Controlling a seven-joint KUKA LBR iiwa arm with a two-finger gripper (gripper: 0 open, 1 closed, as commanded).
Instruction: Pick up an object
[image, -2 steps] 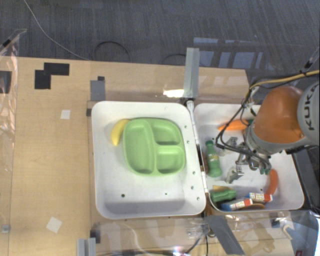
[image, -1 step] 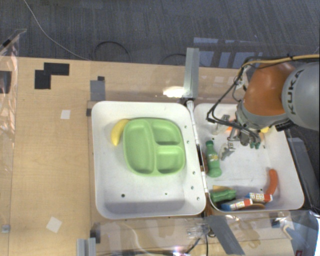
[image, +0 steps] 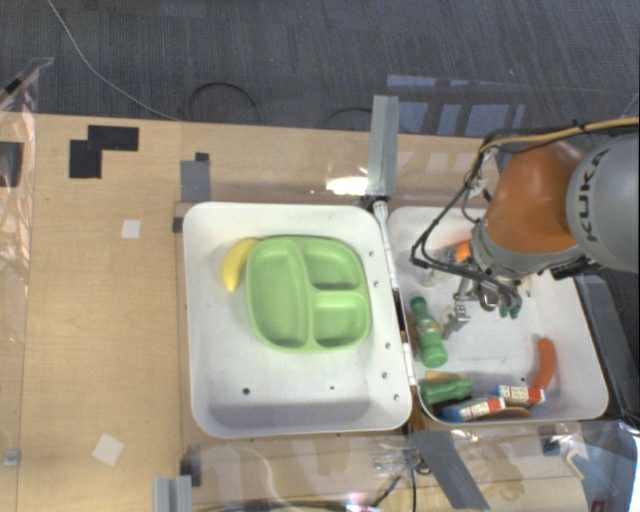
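- Wooden bench over dark carpet, bearing two white bins side by side.
- Grey arm with orange band reaching in from right, gripper low over right bin; grip state: cannot tell.
- Left bin: green divided plate, banana touching its left edge.
- Right bin: green bottle just left of gripper, red sausage, small packets along near wall.

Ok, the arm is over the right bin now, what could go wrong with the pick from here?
1. The end effector hangs over bare floor of the right bin, between the green bottle and the red sausage-shaped toy, so a straight descent may close on nothing.
2. Most items crowd the near edge, around the green block; a grasp there could nudge neighbours.
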